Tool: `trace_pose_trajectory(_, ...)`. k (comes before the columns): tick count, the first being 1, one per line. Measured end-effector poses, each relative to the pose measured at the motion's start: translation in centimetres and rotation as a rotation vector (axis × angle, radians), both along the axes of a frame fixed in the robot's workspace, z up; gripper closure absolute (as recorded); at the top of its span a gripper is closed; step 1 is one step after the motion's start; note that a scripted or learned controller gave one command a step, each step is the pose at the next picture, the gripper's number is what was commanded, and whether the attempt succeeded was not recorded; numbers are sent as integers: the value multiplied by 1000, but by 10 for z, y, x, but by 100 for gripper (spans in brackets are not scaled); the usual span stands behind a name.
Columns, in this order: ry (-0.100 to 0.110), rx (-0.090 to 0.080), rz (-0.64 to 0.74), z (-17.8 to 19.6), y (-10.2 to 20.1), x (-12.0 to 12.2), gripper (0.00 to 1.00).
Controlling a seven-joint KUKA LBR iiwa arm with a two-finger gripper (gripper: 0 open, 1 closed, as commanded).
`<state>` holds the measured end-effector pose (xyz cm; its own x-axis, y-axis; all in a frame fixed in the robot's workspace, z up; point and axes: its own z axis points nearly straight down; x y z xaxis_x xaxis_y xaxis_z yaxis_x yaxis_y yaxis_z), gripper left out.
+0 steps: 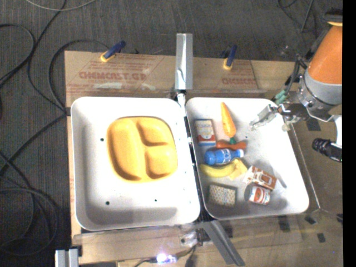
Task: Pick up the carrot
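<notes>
Carrot [227, 119] untouched in right bin [297, 168]; gripper [265, 117] near, off to its right, fingers apart, empty; reach, grasp, lift all left

Bare white floor of the right bin [267, 149] lies just left of and below the claw [266, 117]. Farther left, the carrot [227, 120] has the small carton [204, 132] close beside it, the bottle [222, 157] and banana [221, 171] crowding below.

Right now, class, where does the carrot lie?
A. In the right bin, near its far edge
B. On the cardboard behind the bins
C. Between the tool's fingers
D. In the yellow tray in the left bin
A: the carrot lies in the right bin, near the far wall, apart from the tool.
</notes>
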<state>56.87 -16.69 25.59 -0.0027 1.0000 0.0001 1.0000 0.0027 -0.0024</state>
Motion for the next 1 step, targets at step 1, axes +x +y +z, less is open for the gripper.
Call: trace_pose_trajectory(1,-1,-1,-60,14,-8,53,0)
